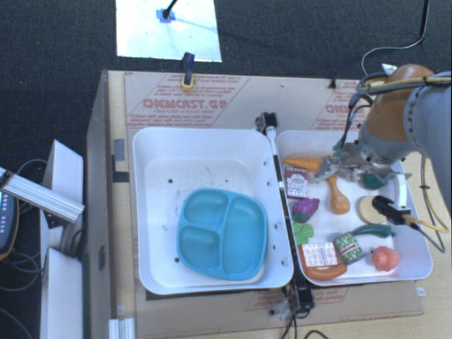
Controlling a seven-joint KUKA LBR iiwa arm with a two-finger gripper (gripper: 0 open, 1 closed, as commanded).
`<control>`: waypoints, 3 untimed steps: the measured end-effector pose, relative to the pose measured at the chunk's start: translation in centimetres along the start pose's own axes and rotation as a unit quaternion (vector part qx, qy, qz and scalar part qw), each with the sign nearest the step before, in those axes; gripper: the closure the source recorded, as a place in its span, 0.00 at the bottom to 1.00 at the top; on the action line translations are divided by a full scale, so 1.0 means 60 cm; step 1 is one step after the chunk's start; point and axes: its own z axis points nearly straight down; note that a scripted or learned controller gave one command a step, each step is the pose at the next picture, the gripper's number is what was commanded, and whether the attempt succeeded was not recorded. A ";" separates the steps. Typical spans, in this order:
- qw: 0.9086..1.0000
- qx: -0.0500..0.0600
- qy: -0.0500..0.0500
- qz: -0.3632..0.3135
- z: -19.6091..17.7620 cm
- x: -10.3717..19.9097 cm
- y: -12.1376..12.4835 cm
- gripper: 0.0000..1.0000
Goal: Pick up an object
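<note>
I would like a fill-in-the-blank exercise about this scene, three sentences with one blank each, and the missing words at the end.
1. The blue divided plate lies in the ____ bin.
2. The arm's band above the wrist is ____ in colour.
3. The gripper hangs over the ____ bin, close to the carrot.

Missing words: left; orange; right

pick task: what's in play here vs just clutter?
In play: gripper, carrot, yellow gourd, purple toy, green can, peach toy, right bin.

Lying about: blue tray, left bin, clamp, white sheet.
</note>
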 end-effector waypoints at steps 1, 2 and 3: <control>1.000 -0.002 0.000 0.000 -0.019 0.000 0.002 1.00; 1.000 0.000 0.000 0.000 -0.140 0.017 -0.087 1.00; 1.000 0.000 -0.001 0.000 -0.159 -0.028 -0.046 1.00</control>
